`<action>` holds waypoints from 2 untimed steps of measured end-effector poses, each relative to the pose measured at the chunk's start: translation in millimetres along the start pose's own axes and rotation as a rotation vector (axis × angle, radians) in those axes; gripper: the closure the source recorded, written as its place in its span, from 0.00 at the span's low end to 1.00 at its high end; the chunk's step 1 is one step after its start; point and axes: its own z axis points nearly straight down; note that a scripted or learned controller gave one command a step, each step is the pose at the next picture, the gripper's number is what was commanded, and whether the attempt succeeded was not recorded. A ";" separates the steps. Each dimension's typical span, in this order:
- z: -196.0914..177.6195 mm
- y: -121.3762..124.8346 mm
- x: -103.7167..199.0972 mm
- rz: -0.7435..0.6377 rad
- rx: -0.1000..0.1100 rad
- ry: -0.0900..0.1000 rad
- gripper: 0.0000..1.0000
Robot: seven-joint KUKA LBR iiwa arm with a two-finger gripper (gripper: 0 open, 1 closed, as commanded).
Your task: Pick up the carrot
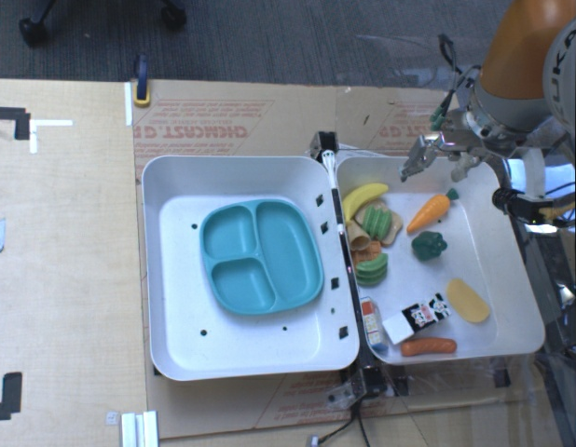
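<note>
White plastic forms two bins: the left bin [167, 277] holds one teal divided plate [261, 257] with bare floor all round it. The right bin [508, 287] is crowded along its left wall; one carrot [429, 212] lies tilted at far centre, open floor to its right. The gripper [438, 159] hovers just beyond it, fingers apart, clasping nothing.

Carrot [429, 212] in right bin [512, 277]
</note>
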 end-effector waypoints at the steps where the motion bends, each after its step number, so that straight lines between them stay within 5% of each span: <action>1: 114.2 2.9 -35.6 -0.113 -0.008 -0.002 0.00; 2: 126.6 -3.1 -68.2 -0.261 -0.017 0.006 0.00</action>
